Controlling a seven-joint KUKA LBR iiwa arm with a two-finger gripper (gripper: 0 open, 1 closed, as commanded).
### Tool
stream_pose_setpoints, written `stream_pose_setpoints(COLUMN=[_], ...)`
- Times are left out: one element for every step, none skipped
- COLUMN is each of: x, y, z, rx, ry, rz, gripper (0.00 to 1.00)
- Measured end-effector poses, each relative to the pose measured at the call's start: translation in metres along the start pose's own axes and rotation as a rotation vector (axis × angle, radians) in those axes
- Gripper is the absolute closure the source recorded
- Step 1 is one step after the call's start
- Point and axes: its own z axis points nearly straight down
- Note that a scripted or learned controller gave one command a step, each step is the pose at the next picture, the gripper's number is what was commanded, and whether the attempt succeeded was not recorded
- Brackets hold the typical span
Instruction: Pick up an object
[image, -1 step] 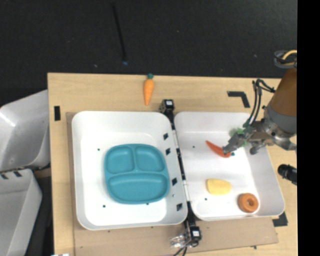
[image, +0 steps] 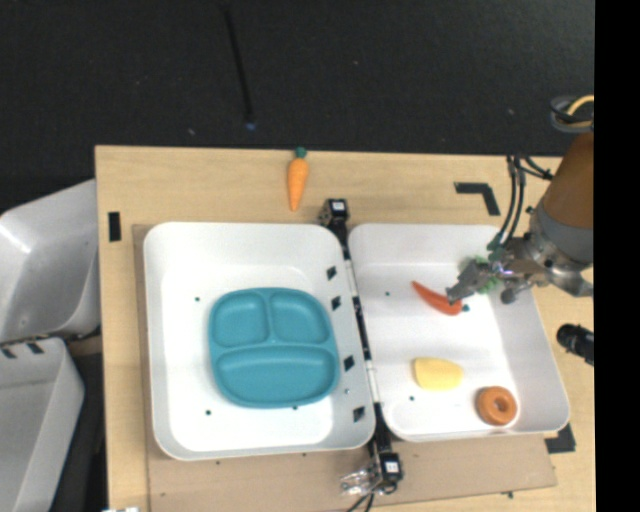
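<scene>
From above the counter (image: 420, 180), we see the grey arm (image: 570, 200) reaching in from the right, much of it cut off by the frame edge, so that we make out little beyond the orange band and the wrist. Its gripper (image: 462, 295) sits low over the far part of the right bin (image: 530, 350), right at the right-hand end of a red chili pepper (image: 438, 298). The fingers are small, dark and blurred against cables and a greenish fitting; we cannot tell how far apart they stand, nor whether the pepper lies between them or merely beside them.

The pepper lies slantwise on the bin floor, well clear of the walls. Nearer to us in the same bin rest a yellow lemon-like piece (image: 438, 374) and, to its right close to the near wall, a brown doughnut (image: 497, 405); the two are apart, with open floor between them and the pepper.

In the left bin (image: 170, 300) a teal divided plate (image: 272, 346) lies about centred, with bare white floor all round. A toy carrot (image: 297, 179) lies on the counter beyond the bins, near the far edge. Pale objects at the left are cropped by the frame.
</scene>
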Motion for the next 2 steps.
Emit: stream_pose_setpoints(x=[0.006,-0.004], y=[0.002,-0.003], z=[0.045,0.101], rx=[0.004,0.005], ry=[0.001,0.000], rz=[0.001,0.002], gripper=[0.00,0.00])
